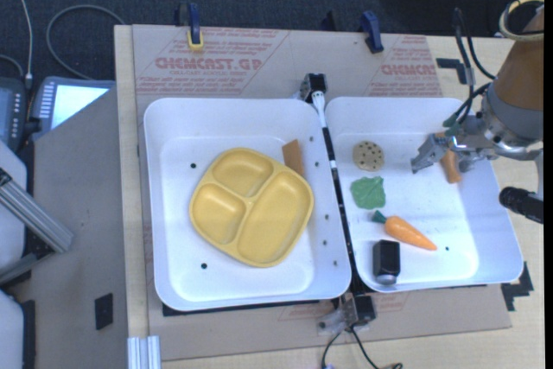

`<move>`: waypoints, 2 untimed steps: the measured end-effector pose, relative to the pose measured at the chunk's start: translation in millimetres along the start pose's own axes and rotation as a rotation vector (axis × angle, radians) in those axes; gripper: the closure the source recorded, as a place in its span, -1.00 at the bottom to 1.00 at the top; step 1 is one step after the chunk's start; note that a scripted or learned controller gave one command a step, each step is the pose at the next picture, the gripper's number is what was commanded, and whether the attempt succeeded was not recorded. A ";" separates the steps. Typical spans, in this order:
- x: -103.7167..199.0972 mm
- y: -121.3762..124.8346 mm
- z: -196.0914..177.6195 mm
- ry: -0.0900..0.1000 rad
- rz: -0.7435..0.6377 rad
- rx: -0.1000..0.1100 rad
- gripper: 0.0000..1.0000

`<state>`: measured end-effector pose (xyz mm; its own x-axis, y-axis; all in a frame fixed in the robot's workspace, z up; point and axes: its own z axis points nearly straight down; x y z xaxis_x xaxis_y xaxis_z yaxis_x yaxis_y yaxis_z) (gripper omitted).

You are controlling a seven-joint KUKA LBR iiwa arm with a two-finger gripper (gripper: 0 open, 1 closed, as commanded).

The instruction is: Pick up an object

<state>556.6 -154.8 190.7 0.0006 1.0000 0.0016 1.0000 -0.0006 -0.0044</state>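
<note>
Camera view, two white bins [164,186], one yellow plate [251,206], one carrot [408,232], one cookie [368,155], claw [436,158] state unclear

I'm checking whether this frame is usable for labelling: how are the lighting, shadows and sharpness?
Camera view: even, soft light; the white bins are bright with no harsh glare; the yellow plate and carrot cast only faint shadows; the gripper looks slightly soft; the floor at the top is dark.
</note>
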 end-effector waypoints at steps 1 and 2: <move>7.8 6.4 55.9 0.000 -0.001 0.000 -1.00; 8.2 6.7 108.1 0.000 0.000 -0.002 -1.00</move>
<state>562.9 -146.5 82.6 0.0010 1.0000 0.0013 1.0000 -0.0010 -0.0022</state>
